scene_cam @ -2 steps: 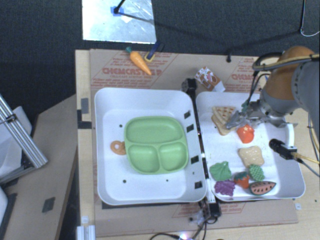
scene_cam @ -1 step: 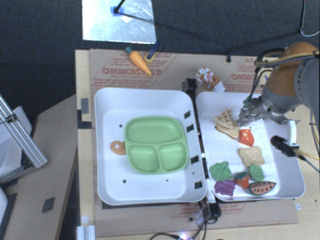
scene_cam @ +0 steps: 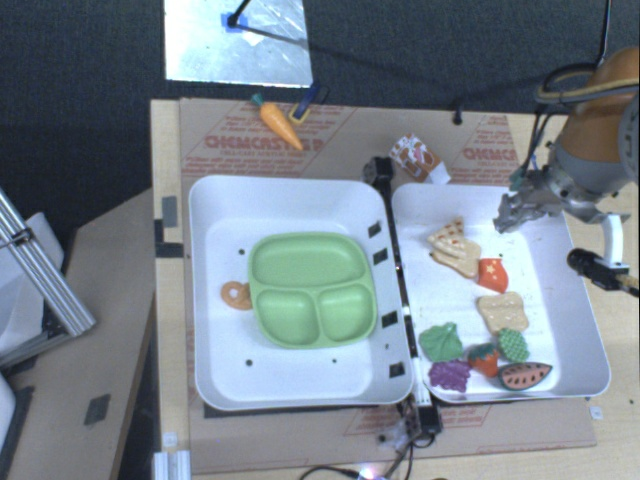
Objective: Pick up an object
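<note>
My gripper (scene_cam: 510, 215) hangs over the far right part of the right bin (scene_cam: 580, 313), above bare bin floor, with nothing visible between its fingers. Toy food lies in that bin: a pizza slice (scene_cam: 449, 235) and a cracker (scene_cam: 460, 259) left of the gripper, a red-orange piece (scene_cam: 492, 274), a toast piece (scene_cam: 502, 311), a green leafy piece (scene_cam: 440, 341), a green waffle piece (scene_cam: 513, 345), purple grapes (scene_cam: 449, 375) and a watermelon slice (scene_cam: 524, 375) near the front edge.
The left bin (scene_cam: 215, 228) holds a green divided plate (scene_cam: 310, 288) and a small pretzel (scene_cam: 236, 295). Behind the bins lie a toy carrot (scene_cam: 280, 124) and a wrapped snack (scene_cam: 413, 156). A shiny sheet (scene_cam: 238, 28) lies at the back.
</note>
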